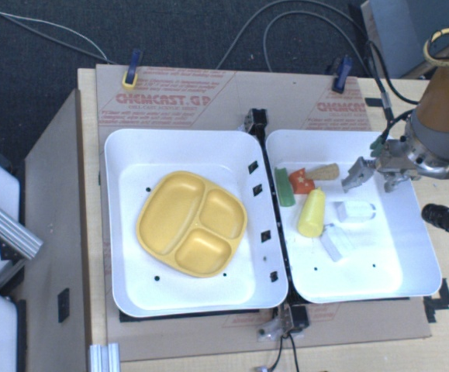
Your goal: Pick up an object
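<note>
Left bin (119,231): one yellow divided plate (191,223), three compartments, lying flat at the bin's centre, turned at a slant.

Right bin (410,262): green block (284,187) at 10 o'clock, hard against the divider wall. Red piece (302,182) touching it on the right. Tan stick (323,172) at 11 o'clock, lying crosswise just above the red piece. Yellow cylinder (312,213) below these, near centre-left, slightly tilted. Clear plastic item (356,211) at centre, faint against the white. Pale grey block (331,245) just below it, toward 7 o'clock.

My fingers (361,173): above the right bin at 1 o'clock, over the clear item's upper edge. Whether they are spread or closed I cannot tell; nothing visibly between them.
</note>
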### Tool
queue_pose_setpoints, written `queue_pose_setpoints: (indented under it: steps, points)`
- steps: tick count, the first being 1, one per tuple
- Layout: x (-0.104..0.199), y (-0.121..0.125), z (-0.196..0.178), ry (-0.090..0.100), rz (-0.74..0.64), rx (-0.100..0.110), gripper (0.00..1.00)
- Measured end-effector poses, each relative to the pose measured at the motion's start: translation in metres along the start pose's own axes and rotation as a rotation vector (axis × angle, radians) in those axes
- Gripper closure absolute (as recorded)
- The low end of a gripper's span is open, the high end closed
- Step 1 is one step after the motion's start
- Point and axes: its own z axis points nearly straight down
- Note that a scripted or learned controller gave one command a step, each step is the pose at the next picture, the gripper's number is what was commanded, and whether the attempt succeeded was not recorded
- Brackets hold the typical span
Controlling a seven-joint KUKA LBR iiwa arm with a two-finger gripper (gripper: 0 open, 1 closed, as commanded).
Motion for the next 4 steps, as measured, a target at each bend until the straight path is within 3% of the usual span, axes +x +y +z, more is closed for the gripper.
queue_pose_setpoints:
  steps: [1,2,3,4]
  points:
    - [0.000,0.001,-0.011,0.000,-0.001,-0.003,1.00]
    - [-0.027,-0.032,-0.087,-0.004,0.003,-0.008,1.00]
    - [-0.074,-0.039,-0.184,-0.009,0.004,-0.014,1.00]
    - [-0.078,0.007,-0.147,-0.004,-0.002,-0.004,1.00]
